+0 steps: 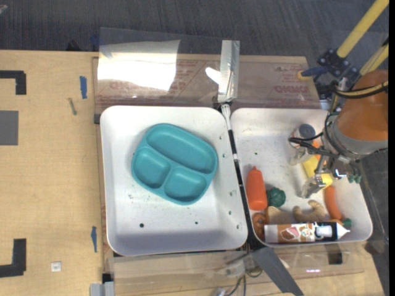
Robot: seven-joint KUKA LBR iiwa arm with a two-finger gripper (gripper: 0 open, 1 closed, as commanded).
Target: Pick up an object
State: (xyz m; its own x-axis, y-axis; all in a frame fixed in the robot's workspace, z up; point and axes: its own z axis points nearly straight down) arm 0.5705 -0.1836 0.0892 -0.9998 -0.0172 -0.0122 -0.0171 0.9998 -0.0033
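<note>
My gripper (316,180) hangs low over the right part of the right bin (271,134), below the arm's orange band (365,113). A yellow object (311,164) lies right against it on the left. An orange carrot-like piece (332,202) lies just below it to the right. An orange bottle-shaped toy (256,189), a dark green piece (276,197), some brown pieces (299,213) and a white bottle with a brown label (305,231) lie along the bin's lower half. A small grey-blue round object (305,130) sits higher up. Whether anything is in the gripper is hidden.
The left bin (117,214) holds a teal divided plate (174,162). A metal divider (228,73) stands at the back between the bins. Yellow poles (364,20) and cables run at the upper right beside the arm.
</note>
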